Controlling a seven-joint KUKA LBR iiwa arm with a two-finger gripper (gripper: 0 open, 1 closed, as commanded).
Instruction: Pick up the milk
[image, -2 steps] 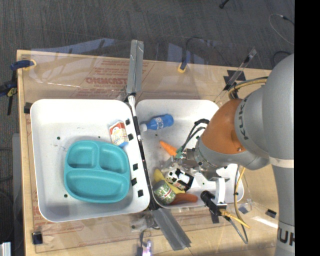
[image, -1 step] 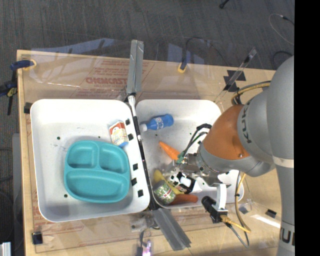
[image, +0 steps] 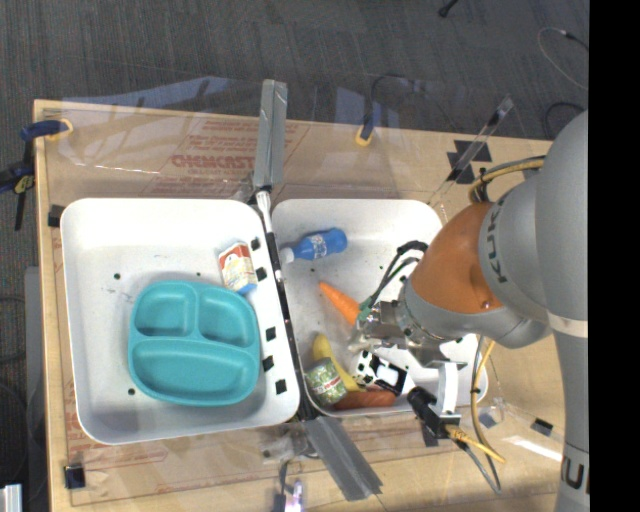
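Observation:
A small black-and-white cow-patterned carton (image: 381, 373), which looks like the milk, lies near the front of the right bin (image: 420, 215). My gripper (image: 372, 332) hangs just above and behind it, at the end of the grey arm with the orange band (image: 455, 270). The arm's wrist covers part of the carton's far side. Whether the gripper touches the carton is hidden. A second small carton (image: 236, 267) with a red and white label stands in the left bin (image: 90, 300), against the divider.
The right bin also holds a blue bottle (image: 315, 244), a carrot (image: 339, 299), a yellow banana (image: 323, 349), a green can (image: 326, 381) and a brown sausage (image: 364, 399), packed around the cow-patterned carton. A teal divided plate (image: 193, 341) lies in the left bin.

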